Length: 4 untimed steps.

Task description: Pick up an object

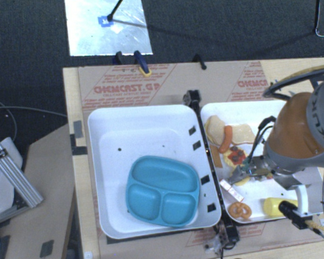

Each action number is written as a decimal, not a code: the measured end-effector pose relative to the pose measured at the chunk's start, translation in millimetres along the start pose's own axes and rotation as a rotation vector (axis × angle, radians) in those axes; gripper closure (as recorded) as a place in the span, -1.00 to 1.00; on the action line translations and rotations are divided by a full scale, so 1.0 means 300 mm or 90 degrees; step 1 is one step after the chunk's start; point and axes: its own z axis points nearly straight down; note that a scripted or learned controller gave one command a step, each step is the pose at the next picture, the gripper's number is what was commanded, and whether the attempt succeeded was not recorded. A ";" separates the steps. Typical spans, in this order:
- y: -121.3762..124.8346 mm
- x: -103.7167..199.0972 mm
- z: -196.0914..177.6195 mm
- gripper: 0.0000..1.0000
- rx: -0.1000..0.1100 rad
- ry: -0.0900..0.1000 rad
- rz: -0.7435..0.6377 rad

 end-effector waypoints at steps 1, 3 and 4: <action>-0.008 0.014 0.057 -1.00 0.005 0.001 0.000; -0.002 0.020 -0.012 1.00 0.004 0.004 -0.002; 0.002 0.020 -0.046 1.00 0.002 0.004 -0.003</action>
